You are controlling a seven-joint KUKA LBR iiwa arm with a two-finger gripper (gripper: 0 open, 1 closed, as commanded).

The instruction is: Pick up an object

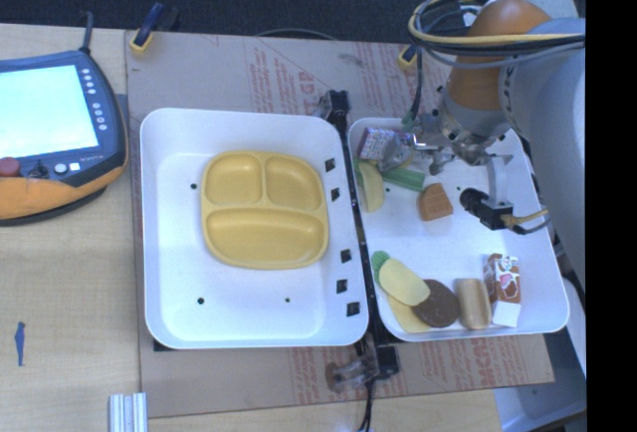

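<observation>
1. Arm reaching in over the right bin (542, 316) w/ pincer (438, 143) hanging low at the bin's far end, above a small purple packet (375, 142) and a green piece (403, 177).
2. Packet is sitting at the far left corner of that bin, beside the green piece. Probably light, crinkly, slippery; I'd be taking it across its narrow sides.
3. Pincer state: can't tell, wrist is blocking it. Nothing seen held.
4. Left bin (159, 221) is carrying a yellow tray (265, 208).

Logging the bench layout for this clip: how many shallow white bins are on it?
2. The left bin holds a yellow divided tray; the right bin beside it holds the small food items, under the arm.
</observation>
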